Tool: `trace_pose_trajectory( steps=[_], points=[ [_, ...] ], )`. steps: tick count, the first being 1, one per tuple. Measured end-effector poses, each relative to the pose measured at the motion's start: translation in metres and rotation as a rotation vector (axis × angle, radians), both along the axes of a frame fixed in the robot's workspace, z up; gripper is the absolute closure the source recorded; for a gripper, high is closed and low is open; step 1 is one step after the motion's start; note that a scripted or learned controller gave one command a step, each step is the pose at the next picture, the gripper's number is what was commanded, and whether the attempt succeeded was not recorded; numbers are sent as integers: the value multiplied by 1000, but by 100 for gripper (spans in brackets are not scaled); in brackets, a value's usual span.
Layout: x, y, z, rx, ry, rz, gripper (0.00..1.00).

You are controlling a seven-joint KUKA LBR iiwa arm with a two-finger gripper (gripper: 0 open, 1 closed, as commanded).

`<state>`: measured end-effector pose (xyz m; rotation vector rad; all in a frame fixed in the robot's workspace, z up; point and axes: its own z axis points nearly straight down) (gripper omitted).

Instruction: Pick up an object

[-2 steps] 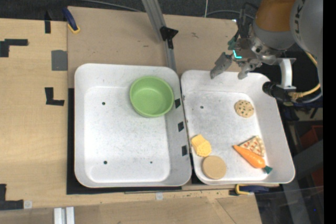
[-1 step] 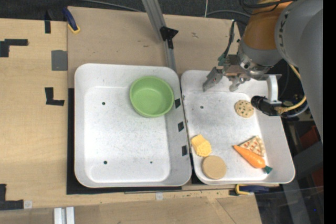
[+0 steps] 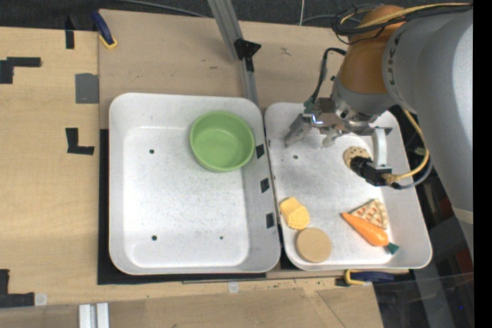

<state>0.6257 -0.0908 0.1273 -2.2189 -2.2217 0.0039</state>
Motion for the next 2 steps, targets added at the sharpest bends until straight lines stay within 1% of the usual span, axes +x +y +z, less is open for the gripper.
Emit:
trace_pose_trajectory(
  steps=[1,2],
  points=[
    [0,1,-40,-1,-2,1,0],
    [0,1,-29,1,0,2,100]
  ],
)
